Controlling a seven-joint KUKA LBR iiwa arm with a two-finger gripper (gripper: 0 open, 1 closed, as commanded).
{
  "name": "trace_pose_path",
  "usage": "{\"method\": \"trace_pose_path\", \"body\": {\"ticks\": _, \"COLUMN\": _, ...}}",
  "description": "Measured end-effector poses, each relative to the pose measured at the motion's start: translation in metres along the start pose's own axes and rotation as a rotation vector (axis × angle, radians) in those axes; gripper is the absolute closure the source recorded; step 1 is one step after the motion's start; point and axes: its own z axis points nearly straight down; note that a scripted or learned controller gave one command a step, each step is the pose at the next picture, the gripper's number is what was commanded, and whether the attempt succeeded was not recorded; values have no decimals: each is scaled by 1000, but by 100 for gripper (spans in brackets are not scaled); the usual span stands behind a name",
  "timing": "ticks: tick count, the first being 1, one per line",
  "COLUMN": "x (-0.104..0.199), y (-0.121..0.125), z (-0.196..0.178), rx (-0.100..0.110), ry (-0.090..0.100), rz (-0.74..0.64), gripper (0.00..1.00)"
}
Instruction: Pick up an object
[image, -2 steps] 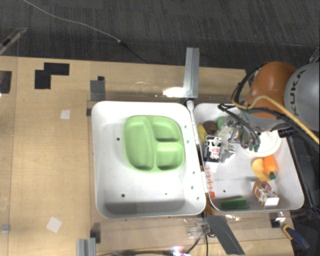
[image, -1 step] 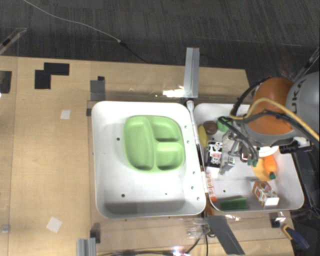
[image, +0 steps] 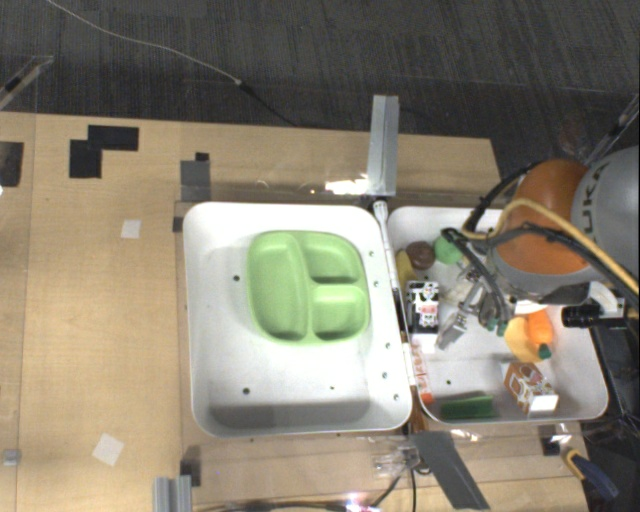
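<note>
Crowded right bin (image: 596, 400): green block (image: 466, 407) and small carton (image: 529, 386) nearest, orange toy (image: 529, 336) beyond, black-and-white box (image: 424, 304) against the left wall. Gripper (image: 462, 318) low among them, finger spread impossible to tell, nothing visibly held. Risk: glancing off tight-packed items. Farther left, green tray (image: 305, 284).

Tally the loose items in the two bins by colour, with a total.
Green: 2, the divided green plastic plate in the left bin, the flat green block in the right bin
Orange: 1, the orange carrot-shaped toy
Brown: 1, the small round brown piece
Printed packets: 2, black-and-white, red-and-white
Total: 6
</note>
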Motion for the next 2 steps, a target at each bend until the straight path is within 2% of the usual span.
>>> {"method": "trace_pose_path", "body": {"ticks": 1, "x": 27, "y": -15, "z": 0, "rx": -5, "ry": 1, "rz": 207, "gripper": 0}}
{"method": "trace_pose_path", "body": {"ticks": 2, "x": 37, "y": -40, "z": 0, "rx": -13, "ry": 6, "rz": 317, "gripper": 0}}
